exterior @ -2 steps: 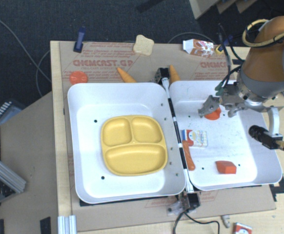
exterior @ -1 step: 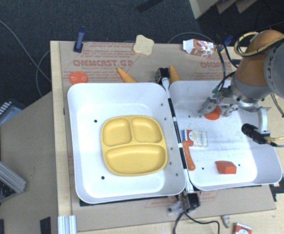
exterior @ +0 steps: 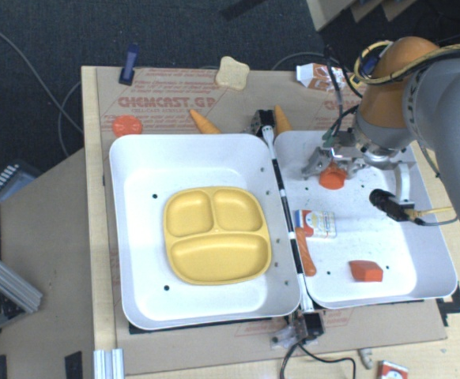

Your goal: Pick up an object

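While the gripper (exterior: 334, 164) hangs over the small orange piece (exterior: 332, 179), jaws' state untellable, an off-centre closure could push it aside across the right bin (exterior: 420, 279).

Two bins side by side on the surface (exterior: 96, 212) | left bin (exterior: 135, 275): divided tray (exterior: 216, 235) at centre | right bin (exterior: 420, 267): round piece (exterior: 333, 179) at back under the end effector (exterior: 334, 163), packet (exterior: 315, 224) mid-left, block (exterior: 366, 271) at front | bread piece (exterior: 231, 73) behind bins
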You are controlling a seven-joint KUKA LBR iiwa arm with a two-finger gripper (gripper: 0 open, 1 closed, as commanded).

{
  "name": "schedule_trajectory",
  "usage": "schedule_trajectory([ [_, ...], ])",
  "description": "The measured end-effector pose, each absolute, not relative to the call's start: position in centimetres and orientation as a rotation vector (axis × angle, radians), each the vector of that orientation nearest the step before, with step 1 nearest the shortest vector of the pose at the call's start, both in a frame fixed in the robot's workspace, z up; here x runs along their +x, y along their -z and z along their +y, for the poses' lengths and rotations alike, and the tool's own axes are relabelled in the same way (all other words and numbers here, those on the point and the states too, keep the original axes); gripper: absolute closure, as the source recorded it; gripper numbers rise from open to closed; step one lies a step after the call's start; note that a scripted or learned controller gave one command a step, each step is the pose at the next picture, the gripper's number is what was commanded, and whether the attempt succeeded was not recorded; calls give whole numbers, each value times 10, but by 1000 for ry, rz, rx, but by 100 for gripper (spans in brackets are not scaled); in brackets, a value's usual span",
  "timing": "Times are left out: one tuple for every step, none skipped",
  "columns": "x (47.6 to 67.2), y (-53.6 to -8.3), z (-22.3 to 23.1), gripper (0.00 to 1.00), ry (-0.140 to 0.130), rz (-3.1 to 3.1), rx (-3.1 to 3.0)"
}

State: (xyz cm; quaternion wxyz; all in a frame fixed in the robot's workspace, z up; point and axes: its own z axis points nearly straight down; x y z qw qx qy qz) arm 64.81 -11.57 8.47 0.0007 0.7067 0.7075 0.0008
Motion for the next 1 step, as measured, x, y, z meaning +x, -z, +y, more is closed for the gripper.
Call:
schedule_trajectory([
  [649,-96,-116,100,-7,2219,2217],
])
